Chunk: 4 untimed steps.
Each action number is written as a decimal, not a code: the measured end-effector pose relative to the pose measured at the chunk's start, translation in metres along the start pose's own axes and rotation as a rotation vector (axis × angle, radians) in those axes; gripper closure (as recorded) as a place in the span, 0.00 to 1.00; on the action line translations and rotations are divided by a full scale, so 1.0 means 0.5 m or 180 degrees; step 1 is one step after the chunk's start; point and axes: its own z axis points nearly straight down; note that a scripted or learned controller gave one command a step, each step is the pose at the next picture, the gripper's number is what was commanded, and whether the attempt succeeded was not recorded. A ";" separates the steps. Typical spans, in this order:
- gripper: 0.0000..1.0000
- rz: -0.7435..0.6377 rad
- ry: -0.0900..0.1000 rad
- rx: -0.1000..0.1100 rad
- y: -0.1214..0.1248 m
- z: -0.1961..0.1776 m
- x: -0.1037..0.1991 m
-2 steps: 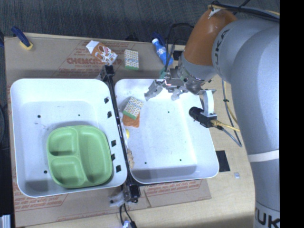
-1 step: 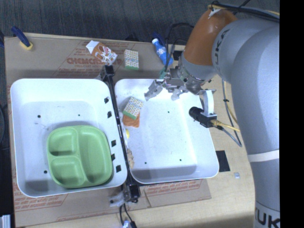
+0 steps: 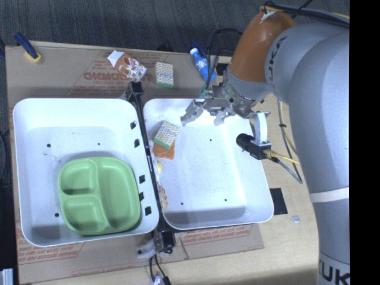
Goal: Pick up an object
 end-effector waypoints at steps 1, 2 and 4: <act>0.00 0.0000 0.0000 0.0000 0.000 0.000 0.000; 0.00 0.0000 0.0000 0.0000 0.000 0.000 0.000; 0.00 -0.0002 0.0001 -0.0011 0.062 0.028 0.051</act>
